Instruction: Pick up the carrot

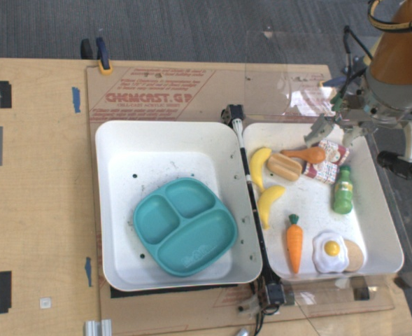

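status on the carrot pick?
Tool over the right bin's far edge, nothing gripped. Carrot lying near the front, untouched. Fried egg right beside it, banana close by.

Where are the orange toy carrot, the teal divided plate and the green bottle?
Orange toy carrot (294,246), camera view, middle of its orange body.
Teal divided plate (192,255), camera view, floor of its largest compartment.
Green bottle (343,192), camera view, middle of its body.
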`<state>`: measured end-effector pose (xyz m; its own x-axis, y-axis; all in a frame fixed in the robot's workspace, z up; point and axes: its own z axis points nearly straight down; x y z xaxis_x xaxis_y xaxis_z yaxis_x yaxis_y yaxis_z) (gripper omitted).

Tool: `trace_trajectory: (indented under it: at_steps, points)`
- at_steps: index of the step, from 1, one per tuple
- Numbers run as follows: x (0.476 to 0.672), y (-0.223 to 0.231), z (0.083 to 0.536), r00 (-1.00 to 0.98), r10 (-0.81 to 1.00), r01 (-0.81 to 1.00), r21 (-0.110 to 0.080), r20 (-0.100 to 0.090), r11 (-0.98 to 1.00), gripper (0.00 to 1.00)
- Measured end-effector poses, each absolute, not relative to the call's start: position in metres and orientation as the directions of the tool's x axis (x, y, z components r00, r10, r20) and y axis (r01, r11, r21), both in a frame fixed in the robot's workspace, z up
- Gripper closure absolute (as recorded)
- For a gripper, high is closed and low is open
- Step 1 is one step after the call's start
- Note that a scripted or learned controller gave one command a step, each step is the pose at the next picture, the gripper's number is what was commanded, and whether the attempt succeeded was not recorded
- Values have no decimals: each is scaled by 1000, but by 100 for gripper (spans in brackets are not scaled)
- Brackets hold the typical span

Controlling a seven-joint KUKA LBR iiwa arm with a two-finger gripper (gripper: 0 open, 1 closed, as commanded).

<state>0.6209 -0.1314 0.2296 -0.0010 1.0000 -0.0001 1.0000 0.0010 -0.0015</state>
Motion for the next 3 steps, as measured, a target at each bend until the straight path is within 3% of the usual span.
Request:
trace_trajectory:
  at_steps: [1,2,3]
  points:
    - [532,-93,152,-3,1000,1000,-9,2,3,0]
    - [487,-97,93,105,994,994,2,0,-105,0]
    - [481,-97,90,-5,1000,1000,3,-1,5,0]
